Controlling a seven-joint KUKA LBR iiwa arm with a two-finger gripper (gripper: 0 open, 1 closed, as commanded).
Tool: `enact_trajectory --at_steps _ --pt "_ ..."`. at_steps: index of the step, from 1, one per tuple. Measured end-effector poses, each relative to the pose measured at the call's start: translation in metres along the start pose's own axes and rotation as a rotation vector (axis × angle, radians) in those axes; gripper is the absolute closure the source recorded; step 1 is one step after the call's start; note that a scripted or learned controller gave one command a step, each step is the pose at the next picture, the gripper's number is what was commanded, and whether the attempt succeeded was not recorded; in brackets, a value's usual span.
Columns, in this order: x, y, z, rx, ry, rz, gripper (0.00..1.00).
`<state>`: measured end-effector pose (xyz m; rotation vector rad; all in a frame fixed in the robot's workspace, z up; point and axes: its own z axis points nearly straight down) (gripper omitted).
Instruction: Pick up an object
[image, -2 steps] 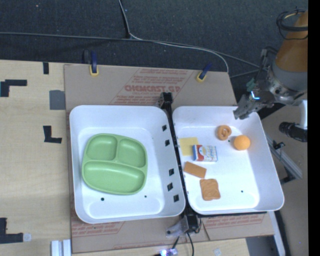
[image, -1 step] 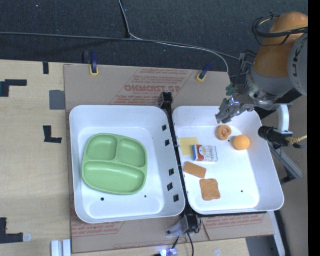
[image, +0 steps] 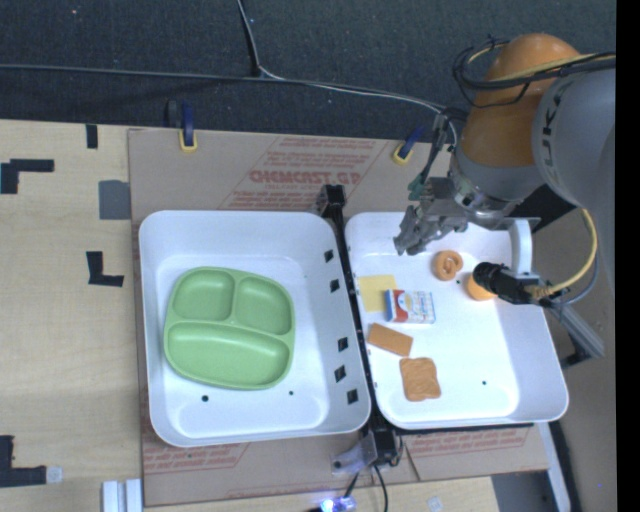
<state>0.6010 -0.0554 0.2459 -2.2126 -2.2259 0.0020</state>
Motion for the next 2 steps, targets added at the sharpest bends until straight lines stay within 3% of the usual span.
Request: enact_trajectory --at_steps 2 --pt "0.118 -0.002 0.014 -0.001 0.001 -0.002 1.00"
